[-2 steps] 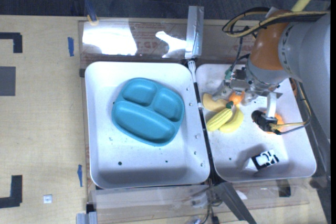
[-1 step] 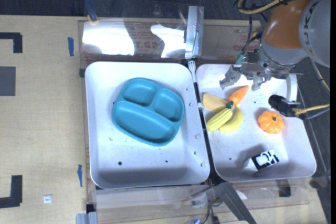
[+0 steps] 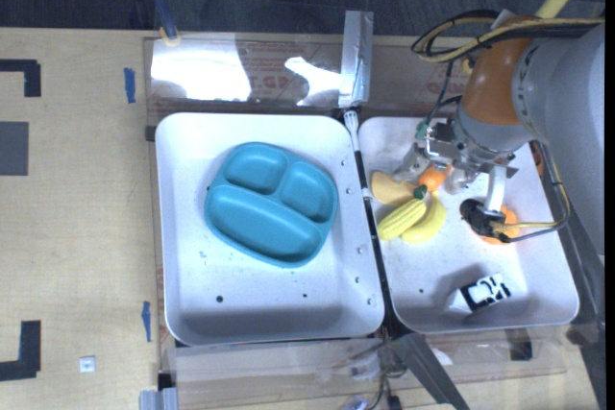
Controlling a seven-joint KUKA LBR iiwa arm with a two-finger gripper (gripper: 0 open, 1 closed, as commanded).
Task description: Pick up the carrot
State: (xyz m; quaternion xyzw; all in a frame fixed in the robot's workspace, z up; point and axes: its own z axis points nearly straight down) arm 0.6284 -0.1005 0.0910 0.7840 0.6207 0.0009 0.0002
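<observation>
Gripper point(image 3: 450, 166) down in upper middle of right white bin point(image 3: 548, 302), directly over small orange carrot point(image 3: 434, 177). Open or clenched: cannot tell; grasp not confirmed. Carrot short, stubby, bright orange, green bit at lower-left end, largely covered by gripper. Lower-left end against yellow plastic banana point(image 3: 413, 219); pale yellow lump point(image 3: 387, 186) just left of that. Second orange piece point(image 3: 506, 230) further right, partly hidden. Small black block with white markings point(image 3: 485, 291) near bin's lower edge, markings too small to read. Blue three-compartment plate point(image 3: 272, 202) in left white bin point(image 3: 183, 283).
</observation>
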